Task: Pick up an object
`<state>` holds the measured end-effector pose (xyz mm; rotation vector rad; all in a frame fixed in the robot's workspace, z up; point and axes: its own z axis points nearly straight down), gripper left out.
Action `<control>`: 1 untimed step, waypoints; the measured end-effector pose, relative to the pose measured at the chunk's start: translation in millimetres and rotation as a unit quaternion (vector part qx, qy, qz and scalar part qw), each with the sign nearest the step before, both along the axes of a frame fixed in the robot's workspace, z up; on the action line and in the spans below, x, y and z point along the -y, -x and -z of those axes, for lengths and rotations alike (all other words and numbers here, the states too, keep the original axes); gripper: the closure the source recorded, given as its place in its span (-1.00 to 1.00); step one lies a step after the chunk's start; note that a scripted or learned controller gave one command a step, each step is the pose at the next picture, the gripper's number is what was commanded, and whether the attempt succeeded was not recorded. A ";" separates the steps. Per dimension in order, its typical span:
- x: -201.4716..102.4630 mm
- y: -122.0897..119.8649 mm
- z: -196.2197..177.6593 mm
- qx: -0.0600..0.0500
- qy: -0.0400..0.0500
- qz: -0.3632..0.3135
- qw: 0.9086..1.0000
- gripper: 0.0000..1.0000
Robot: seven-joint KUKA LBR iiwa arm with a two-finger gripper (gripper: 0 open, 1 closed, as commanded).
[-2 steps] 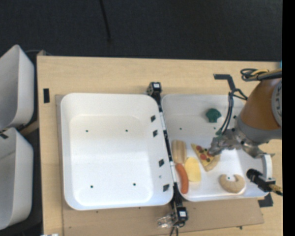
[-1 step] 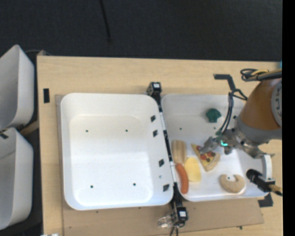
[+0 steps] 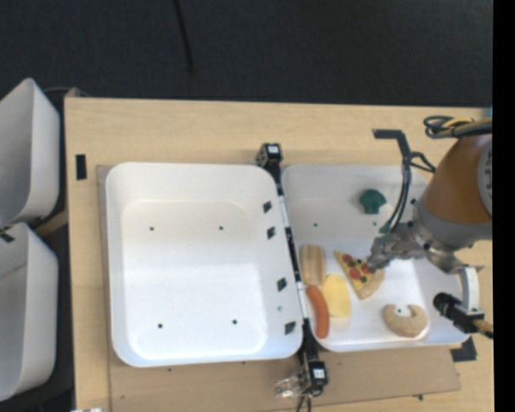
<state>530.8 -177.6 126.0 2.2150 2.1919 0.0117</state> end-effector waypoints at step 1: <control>-0.2 -0.2 -0.2 0.000 0.000 0.001 1.000 -1.00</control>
